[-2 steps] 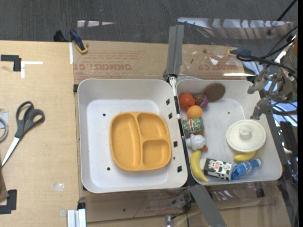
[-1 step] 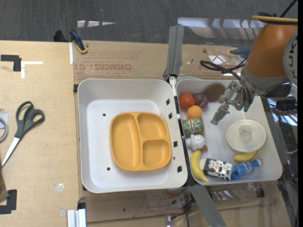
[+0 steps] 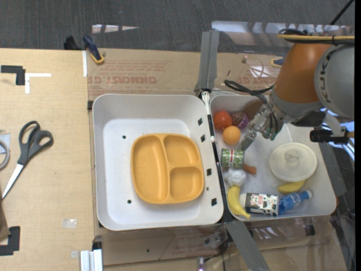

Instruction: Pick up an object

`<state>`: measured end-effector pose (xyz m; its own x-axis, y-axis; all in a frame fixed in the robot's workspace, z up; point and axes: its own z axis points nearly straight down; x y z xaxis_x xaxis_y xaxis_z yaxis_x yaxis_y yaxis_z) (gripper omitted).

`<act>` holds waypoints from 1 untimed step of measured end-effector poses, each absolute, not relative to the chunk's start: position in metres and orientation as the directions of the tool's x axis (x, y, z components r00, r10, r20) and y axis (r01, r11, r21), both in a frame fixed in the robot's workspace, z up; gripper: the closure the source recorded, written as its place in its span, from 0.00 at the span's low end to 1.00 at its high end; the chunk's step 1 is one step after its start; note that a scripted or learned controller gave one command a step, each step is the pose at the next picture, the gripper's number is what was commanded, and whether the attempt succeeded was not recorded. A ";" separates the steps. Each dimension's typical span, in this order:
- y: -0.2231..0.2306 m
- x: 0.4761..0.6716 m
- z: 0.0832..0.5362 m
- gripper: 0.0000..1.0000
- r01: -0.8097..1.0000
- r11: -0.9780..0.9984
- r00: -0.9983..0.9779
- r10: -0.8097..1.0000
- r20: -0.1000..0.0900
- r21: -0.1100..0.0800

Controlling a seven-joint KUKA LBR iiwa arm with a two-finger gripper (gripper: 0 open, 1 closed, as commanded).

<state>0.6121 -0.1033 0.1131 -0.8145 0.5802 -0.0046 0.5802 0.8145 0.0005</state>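
The right bin [image 3: 321, 208] holds several small objects. A red tomato [image 3: 222, 119] and an orange ball [image 3: 231, 135] lie at its left side, with a green can [image 3: 232, 157] just below them. Further toward the front are a yellow banana [image 3: 235, 202], a small printed carton [image 3: 261, 202] and a blue bottle [image 3: 293, 200]. A white round lid [image 3: 292, 160] rests on the right, with a second yellow fruit [image 3: 291, 186] below it. My gripper [image 3: 247, 141] hangs low over the bin's upper middle, slanting down-left, its tip just right of the orange ball and above the green can. Nothing visibly held.
The left bin [image 3: 107, 168] carries a yellow divided tray [image 3: 167, 167]. Scissors [image 3: 28, 145] lie on the wooden bench at far left. A blue-handled tool [image 3: 93, 49] sits behind the left bin. A crumpled white piece [image 3: 236, 177] and purple wrapper [image 3: 242, 119] also lie in the right bin.
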 end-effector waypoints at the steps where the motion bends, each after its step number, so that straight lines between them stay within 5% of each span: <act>1: -0.097 0.622 0.094 0.00 0.702 0.712 -0.712 0.702 -0.005 0.002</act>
